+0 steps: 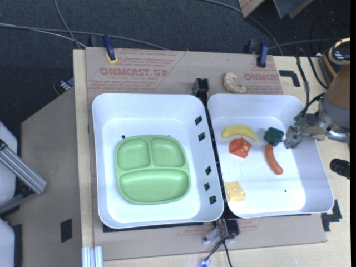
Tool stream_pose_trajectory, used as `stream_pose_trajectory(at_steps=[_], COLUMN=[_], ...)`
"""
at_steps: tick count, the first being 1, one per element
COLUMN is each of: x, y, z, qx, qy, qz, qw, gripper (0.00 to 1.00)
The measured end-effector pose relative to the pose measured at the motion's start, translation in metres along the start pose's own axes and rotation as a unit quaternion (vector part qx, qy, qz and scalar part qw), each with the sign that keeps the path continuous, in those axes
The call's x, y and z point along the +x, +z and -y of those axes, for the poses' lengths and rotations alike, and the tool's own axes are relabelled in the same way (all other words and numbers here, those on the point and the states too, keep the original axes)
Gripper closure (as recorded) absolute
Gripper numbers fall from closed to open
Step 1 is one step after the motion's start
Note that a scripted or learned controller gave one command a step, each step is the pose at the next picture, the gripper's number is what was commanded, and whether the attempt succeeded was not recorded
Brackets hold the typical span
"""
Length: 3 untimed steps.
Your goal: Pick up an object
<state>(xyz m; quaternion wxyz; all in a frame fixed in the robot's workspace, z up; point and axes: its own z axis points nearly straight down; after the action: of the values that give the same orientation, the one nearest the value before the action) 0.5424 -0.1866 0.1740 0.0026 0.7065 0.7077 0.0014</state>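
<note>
In the right bin lie a yellow banana, a red strawberry-like piece, a dark green piece, an orange-red sausage and a yellow cheese wedge. My gripper hangs over the right bin's right part, just right of the green piece and above the sausage's upper end. Nothing shows between its fingers.
The left bin holds a green divided plate. A beige lump lies on the cardboard behind the bins. Blue clamps hold the board's back edge. Cables run across the floor beyond.
</note>
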Motion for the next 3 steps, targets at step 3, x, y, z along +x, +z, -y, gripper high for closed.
stream_pose_trajectory(at_steps=[3], x=[0.101], y=[-0.046], z=[-0.039], qx=[0.002], qy=[-0.002], qz=[-0.001], qw=[1.0000], gripper=[1.00])
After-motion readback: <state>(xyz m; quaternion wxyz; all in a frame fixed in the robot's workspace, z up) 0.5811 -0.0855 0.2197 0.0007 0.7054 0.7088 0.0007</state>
